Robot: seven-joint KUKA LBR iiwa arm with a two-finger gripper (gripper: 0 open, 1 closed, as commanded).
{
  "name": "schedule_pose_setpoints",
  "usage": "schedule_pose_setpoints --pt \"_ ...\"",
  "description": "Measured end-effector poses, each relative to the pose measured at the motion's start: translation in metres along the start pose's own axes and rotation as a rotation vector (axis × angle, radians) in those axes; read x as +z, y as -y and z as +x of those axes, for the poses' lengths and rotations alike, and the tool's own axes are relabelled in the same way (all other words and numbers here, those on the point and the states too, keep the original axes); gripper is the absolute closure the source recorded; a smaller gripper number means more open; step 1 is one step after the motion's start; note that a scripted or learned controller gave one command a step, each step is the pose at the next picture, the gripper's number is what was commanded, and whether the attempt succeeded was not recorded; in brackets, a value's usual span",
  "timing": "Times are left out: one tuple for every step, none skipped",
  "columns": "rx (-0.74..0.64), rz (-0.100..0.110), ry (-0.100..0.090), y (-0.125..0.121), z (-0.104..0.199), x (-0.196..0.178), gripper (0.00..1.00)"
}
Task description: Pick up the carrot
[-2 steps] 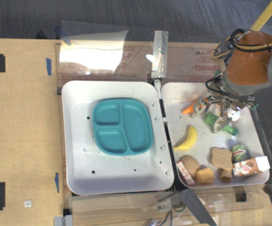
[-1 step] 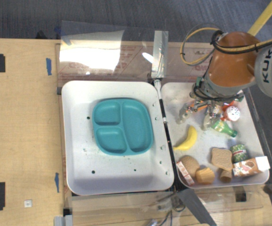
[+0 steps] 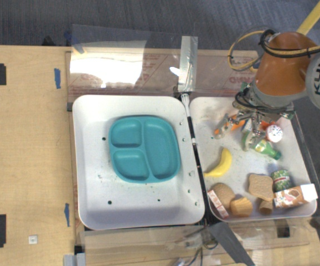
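Carrot [image 3: 233, 125] lies in the right bin [image 3: 301, 148], near that bin's upper left part; you see it as a small slim orange piece, partly hidden by the metal of the end effector [image 3: 252, 127]. The end effector hangs directly over it and just to its right, low above the bin floor. You cannot tell from this view whether the end effector is open or closed, or whether it has anything in its grip.

Above it you see the arm's rounded orange band [image 3: 280, 64], smooth and glossy, with looped cables beside it.

Around the carrot you find other toy foods. A green bottle-shaped piece [image 3: 268, 148] lies just right of the end effector, with a small red-and-white round piece [image 3: 274, 133] beside it. A curved yellow banana [image 3: 221, 164] lies below the carrot. Along the bin's near edge sit brown bread-like pieces [image 3: 259, 186], a green can [image 3: 281, 178] and a small carton [image 3: 295, 195].

The left bin [image 3: 88, 165] is smooth white plastic with rounded corners. It holds a teal plate [image 3: 145, 148] with three compartments. Both bins sit on a pale wood-coloured table [image 3: 24, 148].
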State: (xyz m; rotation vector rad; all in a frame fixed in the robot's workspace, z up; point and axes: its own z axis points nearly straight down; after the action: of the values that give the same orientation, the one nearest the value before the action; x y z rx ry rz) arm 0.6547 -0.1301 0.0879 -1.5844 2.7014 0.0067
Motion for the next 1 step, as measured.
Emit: schedule_pose_setpoints --pt "0.0 0.013 0.008 0.0029 -0.0041 -0.0154 1.0"
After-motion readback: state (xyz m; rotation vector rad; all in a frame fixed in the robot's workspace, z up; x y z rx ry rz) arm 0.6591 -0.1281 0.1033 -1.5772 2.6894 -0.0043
